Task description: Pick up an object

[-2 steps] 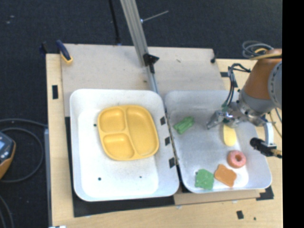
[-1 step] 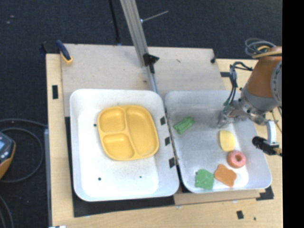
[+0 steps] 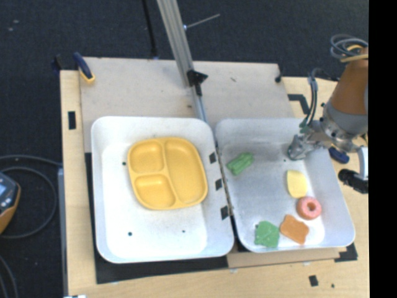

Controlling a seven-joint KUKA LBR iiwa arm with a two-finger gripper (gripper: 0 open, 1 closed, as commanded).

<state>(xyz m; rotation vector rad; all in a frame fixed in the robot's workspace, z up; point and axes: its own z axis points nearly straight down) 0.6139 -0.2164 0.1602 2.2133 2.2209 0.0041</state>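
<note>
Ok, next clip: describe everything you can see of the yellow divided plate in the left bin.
The yellow three-compartment plastic plate lies flat, right way up, in the left white bin, towards its upper middle. It is a rounded rectangle turned slightly askew, with two smaller sections on its left and one long one on its right. It looks matte, and nothing lies in it.

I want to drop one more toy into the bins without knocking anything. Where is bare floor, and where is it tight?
Left bin: a bare strip runs along the near edge below the yellow tray. Right bin: open floor lies in the middle, between the green piece and yellow block. Tight: the near right corner, with the doughnut, orange piece, green block; also by the gripper.
</note>
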